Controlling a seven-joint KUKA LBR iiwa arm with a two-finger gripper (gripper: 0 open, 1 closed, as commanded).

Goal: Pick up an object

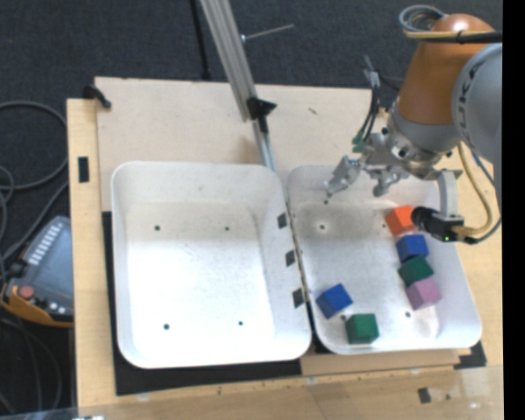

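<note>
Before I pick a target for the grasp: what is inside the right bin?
Inside the right bin: an orange block, blue block, dark green block and purple block along its right side, plus a blue block and green block near the front. The arm covers the far right corner.

Even, fairly bright overhead light washes out my two white bins (pixel 201 261), shadows lie soft beneath my arm (pixel 442 68) at two o'clock, and the whole picture looks slightly grainy and soft.

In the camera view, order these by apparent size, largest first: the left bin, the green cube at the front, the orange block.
1. Left bin, by far the largest.
2. Green cube.
3. Orange block, partly hidden by the arm, so its rank against the cube is unsure.
</note>
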